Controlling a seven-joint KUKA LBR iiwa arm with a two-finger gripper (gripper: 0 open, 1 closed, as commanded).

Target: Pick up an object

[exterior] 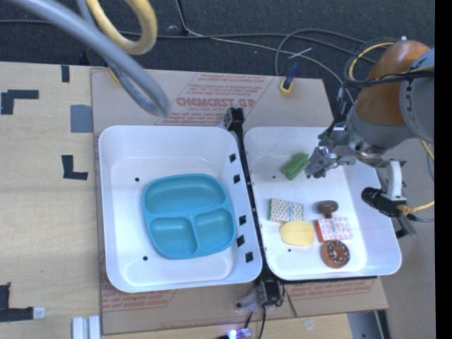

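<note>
**Jaws low over the right bin, next to the green piece**

From my screen I see the arm [395, 83] reaching in from the right, its orange band high over the right bin's [374, 263] far corner. The gripper [319, 162] sits low inside that bin, near its back half. I cannot tell whether the jaws are spread or pressed together; the wrist hides them from above and the dark metal blurs into one shape. Nothing is visibly pinched between them.

Just to the left of the gripper lies a green object [294, 166], tilted, close enough that it seems to touch the gripper's tip, though I cannot be sure of contact. It rests on the bin floor as far as I can judge.

Nearer the front of the same bin sits a cluster: a small patterned packet [285, 209], a yellow object [297, 234] just in front of it, a brown rounded piece [327, 207] to the right, a red-and-white packet [334, 228] below that, and a chocolate doughnut [335, 253] nearest the front rim.

The left bin [116, 154] holds a blue divided tray [189, 214], lying flat in the middle. Both bins sit on a cardboard sheet [212, 94] on the counter [42, 210].
</note>
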